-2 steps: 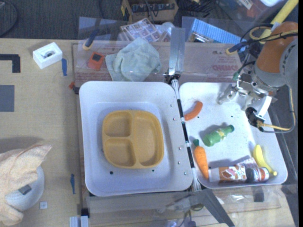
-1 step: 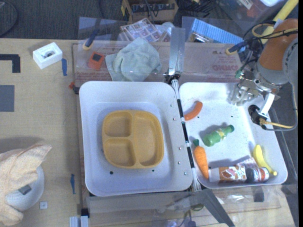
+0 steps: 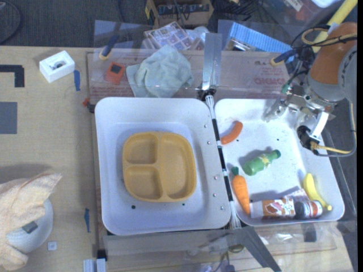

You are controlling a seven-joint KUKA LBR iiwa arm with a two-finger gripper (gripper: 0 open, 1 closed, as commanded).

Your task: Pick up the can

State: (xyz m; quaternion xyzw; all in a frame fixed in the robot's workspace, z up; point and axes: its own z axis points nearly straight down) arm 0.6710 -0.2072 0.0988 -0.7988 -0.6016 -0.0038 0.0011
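Observation:
A cylinder with a red and white label and a dark end, the can [image 3: 286, 208], lies on its side along the front wall of the right bin [image 3: 283, 137]. My gripper [image 3: 286, 106] hangs over the back right part of that bin, below the arm's orange band [image 3: 332, 61]. It is well behind the can, with nothing seen in it. Between the two lies a green bottle [image 3: 261, 162].
The right bin also holds an orange-red sausage [image 3: 231, 132], a carrot [image 3: 241, 192] just left of the can and a banana [image 3: 313, 190] at its right end. A yellow divided plate [image 3: 160, 166] sits in the left bin [image 3: 108, 152]. Cloth and clutter lie behind the bins.

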